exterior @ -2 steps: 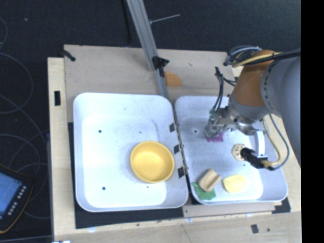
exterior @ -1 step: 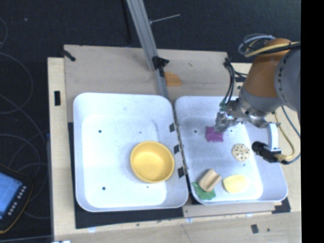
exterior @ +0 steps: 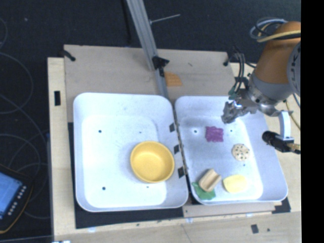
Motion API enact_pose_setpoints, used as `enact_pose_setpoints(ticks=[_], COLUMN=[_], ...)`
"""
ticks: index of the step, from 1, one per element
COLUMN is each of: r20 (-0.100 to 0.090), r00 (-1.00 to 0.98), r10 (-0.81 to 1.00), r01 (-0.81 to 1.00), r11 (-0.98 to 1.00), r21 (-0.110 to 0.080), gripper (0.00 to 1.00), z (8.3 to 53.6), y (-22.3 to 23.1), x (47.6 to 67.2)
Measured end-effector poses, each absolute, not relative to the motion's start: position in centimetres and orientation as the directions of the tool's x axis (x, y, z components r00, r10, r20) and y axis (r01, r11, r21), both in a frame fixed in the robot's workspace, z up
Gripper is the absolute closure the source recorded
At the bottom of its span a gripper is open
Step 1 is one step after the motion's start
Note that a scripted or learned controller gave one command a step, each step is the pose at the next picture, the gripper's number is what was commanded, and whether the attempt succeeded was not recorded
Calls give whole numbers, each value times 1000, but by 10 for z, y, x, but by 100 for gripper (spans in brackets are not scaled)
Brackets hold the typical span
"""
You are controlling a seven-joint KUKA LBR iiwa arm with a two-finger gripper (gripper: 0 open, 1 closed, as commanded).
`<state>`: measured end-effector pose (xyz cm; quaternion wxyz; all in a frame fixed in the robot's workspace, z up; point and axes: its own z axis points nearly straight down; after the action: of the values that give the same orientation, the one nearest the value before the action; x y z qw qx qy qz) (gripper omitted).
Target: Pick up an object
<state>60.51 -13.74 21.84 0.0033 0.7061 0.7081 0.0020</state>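
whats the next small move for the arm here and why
Probably shift the end effector slightly toward the purple object and lower over it: it hovers just beside that piece in the right bin, holding nothing, and it is the nearest item.

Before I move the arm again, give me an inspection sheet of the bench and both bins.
Surface: wooden bench bearing two white bins, left bin and right bin.
Job's things: yellow bowl in left bin; purple block, spotted cookie, yellow piece, tan roll on a green scrap in right bin.
Clutter: orange tag on bench.
Claw: claw over right bin's far side, nothing seen held.
Cables: loops above arm.
Surroundings: slanted metal post, tablet.
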Motion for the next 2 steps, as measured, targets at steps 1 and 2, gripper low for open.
enact_pose_setpoints(ticks=[1,2], r20=[2,2], r00=[-8,-8], r10=[1000,1000], r01=[1000,1000], r11=[8,8], r21=[2,1], gripper=[100,100], z=[229,230], y=[-78,-18], x=[590,585])
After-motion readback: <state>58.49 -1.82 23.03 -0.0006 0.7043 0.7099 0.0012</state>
